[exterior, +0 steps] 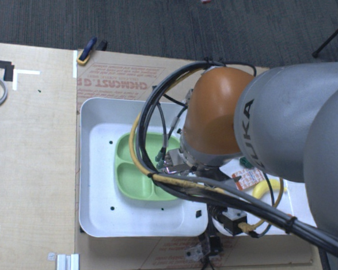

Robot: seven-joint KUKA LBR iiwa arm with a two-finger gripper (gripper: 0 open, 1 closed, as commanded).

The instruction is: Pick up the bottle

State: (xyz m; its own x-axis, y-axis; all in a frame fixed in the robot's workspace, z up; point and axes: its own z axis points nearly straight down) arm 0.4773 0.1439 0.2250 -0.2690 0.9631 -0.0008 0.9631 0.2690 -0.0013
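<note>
**The Big Arm Hides the Bottle**

The grey arm (216, 117) reaches in from the right edge of the bench (28, 168). Its orange part hangs over the right side of the left bin (91, 172). Black and yellow cables (143, 130) loop around it.

A green plate (131, 175) with two parts lies in the middle of the left bin. In the right bin (295, 205), near its left edge, there is a yellow thing (263, 189). A small red and white packet (248, 177) lies just beside it.

Where is the bottle? It is hard to say. The arm covers the place where the two bins meet, so the bottle may lie under it. Which way the bottle points, and whether it stands up or lies down, cannot be told.

It also cannot be told if the jaws are released or clenched, because the wrist covers them.

The step in hand looks like going down for the grab. To do it well, the jaws should come straight down over the middle of the bottle. They should close across its thin side, not along its long side. A round bottle can roll away, so the close should be slow and even. The arm should also stay off the green plate and the bin walls.
</note>
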